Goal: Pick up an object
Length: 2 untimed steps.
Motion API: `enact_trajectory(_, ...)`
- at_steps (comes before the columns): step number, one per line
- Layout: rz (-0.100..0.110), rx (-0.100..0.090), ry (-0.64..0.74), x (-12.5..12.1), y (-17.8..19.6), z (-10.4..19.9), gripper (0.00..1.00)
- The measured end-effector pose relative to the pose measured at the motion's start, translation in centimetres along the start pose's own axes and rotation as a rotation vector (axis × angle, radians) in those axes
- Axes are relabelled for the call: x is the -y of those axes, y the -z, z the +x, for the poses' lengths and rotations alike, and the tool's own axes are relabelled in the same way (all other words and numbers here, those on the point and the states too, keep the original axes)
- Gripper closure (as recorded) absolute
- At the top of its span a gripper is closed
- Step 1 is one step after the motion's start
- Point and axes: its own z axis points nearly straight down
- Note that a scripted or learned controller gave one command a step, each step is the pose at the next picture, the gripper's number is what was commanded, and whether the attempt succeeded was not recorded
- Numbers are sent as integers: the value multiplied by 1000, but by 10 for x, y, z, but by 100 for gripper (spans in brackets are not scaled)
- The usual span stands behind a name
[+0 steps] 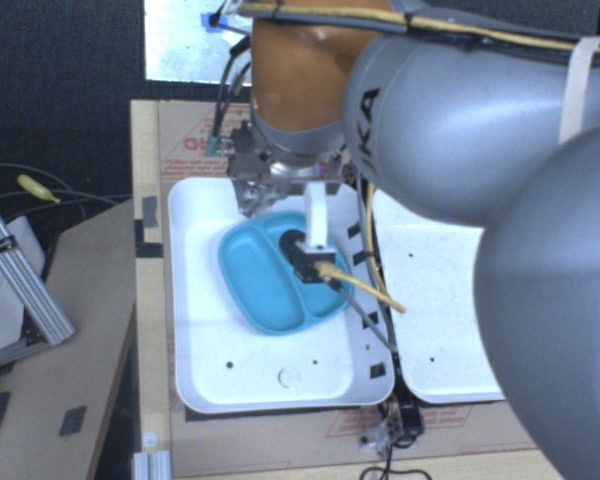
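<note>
A blue oval dish [263,282] with two compartments lies in the left white bin [202,360], near its middle and slanted toward the back right. My gripper [253,199] hangs over the back of this bin, just above the dish's far end. The wrist and the orange band above it hide the dish's back right edge. I see nothing held in the gripper.
The right white bin [435,313] lies beside the left one, and the big grey arm covers its back part. Both bins rest on cardboard [180,143]. An aluminium frame [20,278] stands off the bench at the left.
</note>
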Motion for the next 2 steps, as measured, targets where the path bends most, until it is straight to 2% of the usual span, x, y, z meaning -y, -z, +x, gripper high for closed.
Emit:
enact_trajectory(1,-16,-5,-1,-15,106,-2,100)
enact_trajectory(2,-13,-2,-6,-87,125,-4,100)
